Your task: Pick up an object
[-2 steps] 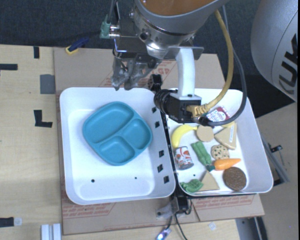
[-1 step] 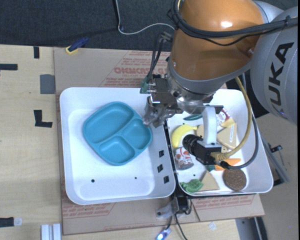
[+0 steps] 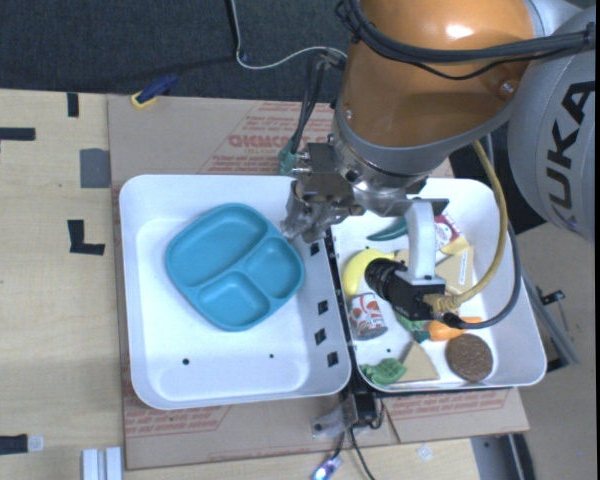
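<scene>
Looking down at my bench, nearest me I see the right bin (image 3: 525, 363) crowded with small things: a brown disc (image 3: 469, 356), a green leafy piece (image 3: 385, 372), a small can (image 3: 367, 315), a banana (image 3: 361, 267). Just left, a blue divided plate (image 3: 234, 265) lies in the left bin (image 3: 145, 298). Farther back, the gripper (image 3: 315, 203) hangs over the divide between bins; I cannot tell its state.

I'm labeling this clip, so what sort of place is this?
Probably a robotics lab's bin-picking bench: a KUKA arm hangs over two white bins, one with a blue divided plate, the other with toy food like a banana.
</scene>
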`<state>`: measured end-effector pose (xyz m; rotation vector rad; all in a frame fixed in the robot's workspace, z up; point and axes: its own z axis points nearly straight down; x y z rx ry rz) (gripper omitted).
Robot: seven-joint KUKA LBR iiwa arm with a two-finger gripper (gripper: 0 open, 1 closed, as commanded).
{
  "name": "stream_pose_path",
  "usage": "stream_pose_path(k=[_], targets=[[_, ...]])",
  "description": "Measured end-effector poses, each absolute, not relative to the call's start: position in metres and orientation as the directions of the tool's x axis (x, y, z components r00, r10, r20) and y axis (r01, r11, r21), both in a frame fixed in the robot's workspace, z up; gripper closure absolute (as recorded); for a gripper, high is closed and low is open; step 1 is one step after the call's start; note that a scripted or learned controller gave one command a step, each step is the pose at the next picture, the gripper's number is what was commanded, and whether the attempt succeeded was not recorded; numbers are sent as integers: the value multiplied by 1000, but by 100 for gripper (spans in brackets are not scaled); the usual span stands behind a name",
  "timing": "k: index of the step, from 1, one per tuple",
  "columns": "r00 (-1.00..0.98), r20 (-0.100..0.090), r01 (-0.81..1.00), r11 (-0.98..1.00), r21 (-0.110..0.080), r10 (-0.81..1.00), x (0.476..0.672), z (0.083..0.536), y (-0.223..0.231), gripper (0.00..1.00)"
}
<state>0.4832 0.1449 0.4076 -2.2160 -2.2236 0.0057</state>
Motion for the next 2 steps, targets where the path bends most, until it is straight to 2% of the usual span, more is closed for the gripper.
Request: stream_pose_path(k=[2], targets=[[-7,-2,1000,7,-8,1000,483,427,146,100]])
